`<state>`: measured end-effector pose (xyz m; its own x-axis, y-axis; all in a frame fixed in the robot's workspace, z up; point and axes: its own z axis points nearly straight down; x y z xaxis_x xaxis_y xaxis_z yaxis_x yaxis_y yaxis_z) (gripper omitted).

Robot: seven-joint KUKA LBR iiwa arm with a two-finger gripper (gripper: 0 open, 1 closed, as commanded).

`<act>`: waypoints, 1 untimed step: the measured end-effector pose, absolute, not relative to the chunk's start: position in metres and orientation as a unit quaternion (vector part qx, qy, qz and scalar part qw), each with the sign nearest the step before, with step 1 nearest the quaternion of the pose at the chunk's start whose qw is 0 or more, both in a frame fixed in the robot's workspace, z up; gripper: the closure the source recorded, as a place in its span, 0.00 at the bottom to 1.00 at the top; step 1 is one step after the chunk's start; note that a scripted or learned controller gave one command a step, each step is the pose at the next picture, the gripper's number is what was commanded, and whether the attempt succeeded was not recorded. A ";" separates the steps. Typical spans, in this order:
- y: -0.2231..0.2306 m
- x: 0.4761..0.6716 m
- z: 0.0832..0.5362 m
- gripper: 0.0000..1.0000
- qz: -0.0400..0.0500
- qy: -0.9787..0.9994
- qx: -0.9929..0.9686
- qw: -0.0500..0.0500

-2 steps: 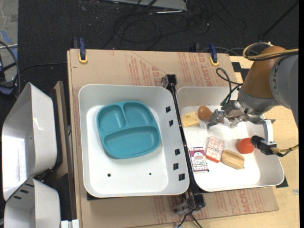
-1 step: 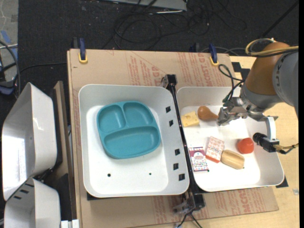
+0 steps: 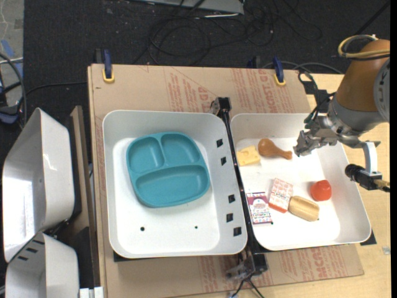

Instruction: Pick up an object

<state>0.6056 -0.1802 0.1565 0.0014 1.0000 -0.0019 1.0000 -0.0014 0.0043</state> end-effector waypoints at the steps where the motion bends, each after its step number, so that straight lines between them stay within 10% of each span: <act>1: -0.171 0.602 0.211 1.00 0.002 0.708 0.706 0.003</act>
